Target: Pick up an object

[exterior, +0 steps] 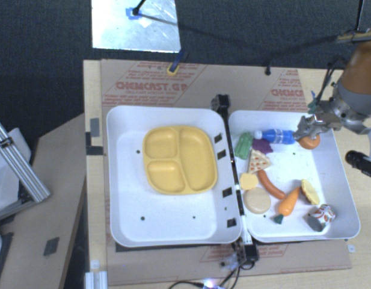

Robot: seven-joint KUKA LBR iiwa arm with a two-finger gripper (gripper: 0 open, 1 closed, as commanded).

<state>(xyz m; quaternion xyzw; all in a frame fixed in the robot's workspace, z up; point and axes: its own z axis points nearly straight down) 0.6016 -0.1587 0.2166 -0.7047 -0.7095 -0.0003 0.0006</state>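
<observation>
The right bin [347, 221] holds several toy foods: a blue bottle [278, 136], a green piece [244, 144], a purple piece [261, 144], a pizza slice [258, 160], a sausage [271, 185], a carrot [287, 203], a round cookie [257, 200], a yellow wedge [309, 192] and a grey-and-red piece [320, 217]. My gripper [309, 129] hangs over the bin's far right part, just above an orange piece [310, 141], next to the bottle's cap end. Whether it touches the orange piece is unclear.
The left bin [122, 179] holds a yellow divided plate [179, 159]. A black divider with clips [230, 167] runs between the bins. Cardboard [155, 80] lies under both bins. A metal sheet [134, 17] sits at the back left.
</observation>
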